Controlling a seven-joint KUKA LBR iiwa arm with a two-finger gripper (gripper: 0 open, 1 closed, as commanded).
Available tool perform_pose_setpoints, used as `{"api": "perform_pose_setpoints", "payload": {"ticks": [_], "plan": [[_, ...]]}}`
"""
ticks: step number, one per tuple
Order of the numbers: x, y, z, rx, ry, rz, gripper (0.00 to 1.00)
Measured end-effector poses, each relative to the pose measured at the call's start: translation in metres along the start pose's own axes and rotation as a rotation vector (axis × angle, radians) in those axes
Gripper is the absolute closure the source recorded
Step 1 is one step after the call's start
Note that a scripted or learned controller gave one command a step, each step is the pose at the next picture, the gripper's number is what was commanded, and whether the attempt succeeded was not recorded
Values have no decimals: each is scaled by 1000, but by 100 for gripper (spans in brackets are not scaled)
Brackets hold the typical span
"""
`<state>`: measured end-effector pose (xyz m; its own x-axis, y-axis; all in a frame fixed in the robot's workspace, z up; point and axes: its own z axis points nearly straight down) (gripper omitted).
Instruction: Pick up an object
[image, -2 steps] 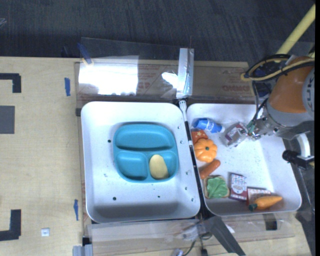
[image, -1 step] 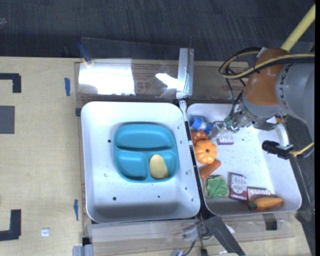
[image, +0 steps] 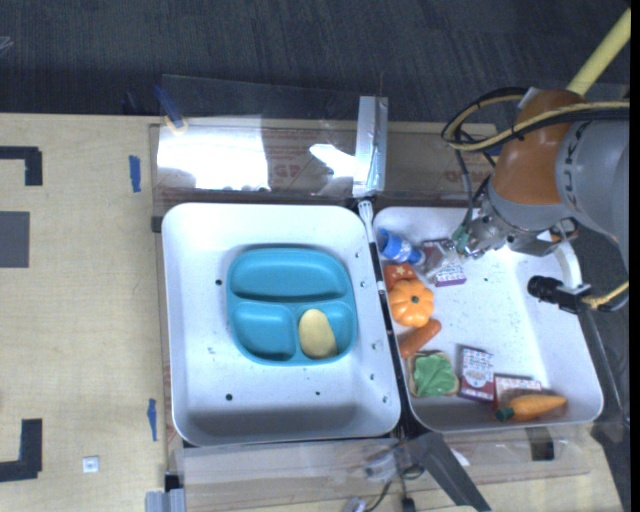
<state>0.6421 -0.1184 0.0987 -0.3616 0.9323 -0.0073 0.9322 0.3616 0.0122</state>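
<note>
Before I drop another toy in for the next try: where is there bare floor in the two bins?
Right bin: bare middle and right floor, between the hand and the carrot. Its left edge is crowded: pumpkin, green toy, small boxes. Left bin: a bare margin around the blue tray, widest along the near wall.

**My tabletop and its two bins**

My pale wooden tabletop (image: 80, 300) carries two white bins. Taking the left bin (image: 190, 400) as landmark, the right bin (image: 570, 350) sits touching its right side; black markings lie well to its left.
</note>
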Motion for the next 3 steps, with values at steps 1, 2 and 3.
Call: {"api": "perform_pose_setpoints", "payload": {"ticks": [1, 2, 3], "plan": [[51, 51, -92, -1, 4, 81, 100], [100, 31, -105, 10, 8, -4, 100], [106, -22, -114, 11, 7, -5, 100]]}}
